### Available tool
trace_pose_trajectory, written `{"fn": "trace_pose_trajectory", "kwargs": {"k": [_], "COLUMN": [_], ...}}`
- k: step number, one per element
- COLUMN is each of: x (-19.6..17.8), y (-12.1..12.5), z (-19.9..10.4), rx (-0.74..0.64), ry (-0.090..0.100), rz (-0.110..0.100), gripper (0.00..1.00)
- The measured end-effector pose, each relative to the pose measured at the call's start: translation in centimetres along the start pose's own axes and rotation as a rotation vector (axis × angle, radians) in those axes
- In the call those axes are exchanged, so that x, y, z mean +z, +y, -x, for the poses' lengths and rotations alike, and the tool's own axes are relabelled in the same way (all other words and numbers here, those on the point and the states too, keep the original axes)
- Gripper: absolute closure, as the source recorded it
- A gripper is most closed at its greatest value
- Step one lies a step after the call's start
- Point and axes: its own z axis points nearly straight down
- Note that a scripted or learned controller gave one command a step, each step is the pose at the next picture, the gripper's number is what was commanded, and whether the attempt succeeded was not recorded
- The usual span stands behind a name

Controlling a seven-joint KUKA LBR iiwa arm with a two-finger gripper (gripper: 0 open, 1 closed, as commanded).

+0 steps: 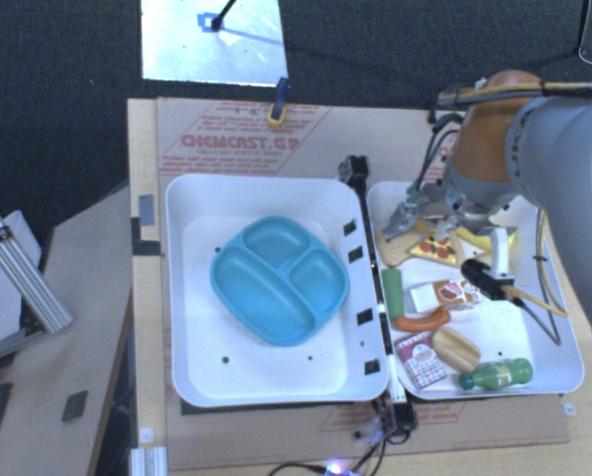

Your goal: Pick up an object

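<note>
**Pizza slice** (pixel 429 247), the likeliest target, lies flat in the far left corner of the right bin (pixel 565 370), close to the wall shared with the neighbouring bin. The claw (pixel 412 214) hangs low over the slice's far edge. Contact with it cannot be confirmed, it cannot be told whether the claw is spread or pressed together, and nothing is seen held in it. A flat slice offers little to pinch, so the grasp would best straddle its narrow width, descend squarely to the bin floor before closing, and keep clear of the wall. Toward the near end lie a sausage (pixel 422 319), a bun (pixel 455 348) and a bottle (pixel 496 374). The left bin (pixel 177 266) holds a blue plate (pixel 279 279).
</note>
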Motion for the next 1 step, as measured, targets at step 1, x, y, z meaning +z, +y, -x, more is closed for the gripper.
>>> {"fn": "trace_pose_trajectory", "kwargs": {"k": [1], "x": [-1.07], "y": [0.1], "z": [0.21], "rx": [0.001], "ry": [-0.005], "rz": [0.003], "gripper": [1.0]}}
